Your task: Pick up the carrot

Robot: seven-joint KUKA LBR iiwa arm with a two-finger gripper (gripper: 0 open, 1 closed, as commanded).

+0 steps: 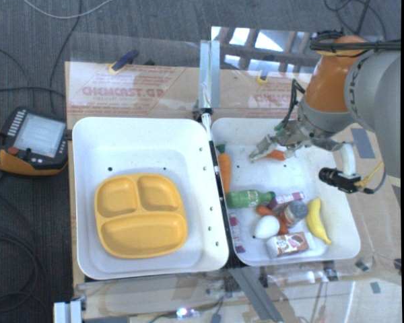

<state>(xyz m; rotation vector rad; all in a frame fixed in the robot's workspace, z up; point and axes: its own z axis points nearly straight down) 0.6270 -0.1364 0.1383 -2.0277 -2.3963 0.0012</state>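
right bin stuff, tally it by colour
orange: 3, carrot, piece at the hand, piece by the egg
green: 1, bottle
yellow: 1, banana
white: 1, egg
red and white: 1, carton
total: 7 I can tell apart

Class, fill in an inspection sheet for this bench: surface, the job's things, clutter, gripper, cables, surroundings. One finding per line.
Surface: two white bins side by side; left bin holds a yellow divided tray.
Job's things: carrot lies along the right bin's left wall; a second orange piece sits by the gripper.
Clutter: green bottle, banana, white egg, small carton.
Gripper: gripper low over the right bin's far part, apart from the carrot at the wall.
Cables: white cable on the floor behind.
Surroundings: teach pendant left of the bench.
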